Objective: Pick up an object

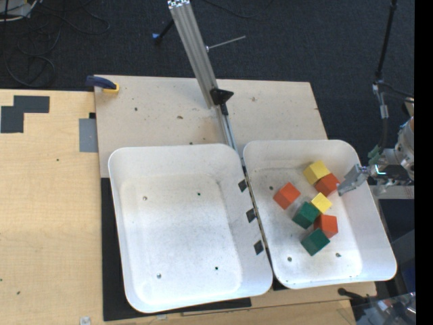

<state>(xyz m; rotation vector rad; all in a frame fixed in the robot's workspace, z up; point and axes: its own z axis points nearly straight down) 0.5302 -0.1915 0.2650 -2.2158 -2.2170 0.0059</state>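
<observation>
Gripper [353, 179] sits at the right bin's [352, 271] right rim, red block [328, 183] just to its left. Can't tell its state from here.

The grey two-finger metal gripper [352, 179] reaches in from the right edge, angled down and leftward, its pale wrist housing [396, 168] trailing just behind.

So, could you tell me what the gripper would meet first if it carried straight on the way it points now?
Probably the red block beside the yellow block: the gripper points left and slightly down into the right bin. Its height above them is unclear.
</observation>
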